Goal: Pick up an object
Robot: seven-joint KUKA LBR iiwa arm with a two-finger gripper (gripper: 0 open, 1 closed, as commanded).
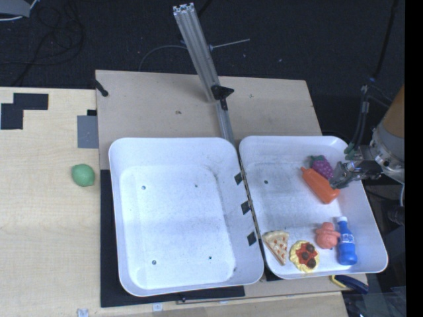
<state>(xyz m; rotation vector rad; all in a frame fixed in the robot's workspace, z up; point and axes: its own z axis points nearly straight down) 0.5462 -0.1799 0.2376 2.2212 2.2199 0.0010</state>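
Observation:
The right bin [284,152] holds several toy foods. An orange carrot [319,185] lies near its right wall with a purple grape bunch [322,166] just behind it. Along the front sit a pizza slice [277,244], a round red and yellow piece [304,255], a pink lump [326,234] and a blue bottle [346,242]. My gripper [344,174] reaches in over the right wall, its tip right beside the carrot's right end and the grapes. Nothing shows between its fingers.
The left bin [132,152] lies next to the right one, joined by black clips. A green ball [83,175] rests on the wooden bench to the left. A metal rail [201,51] slants up behind the bins.

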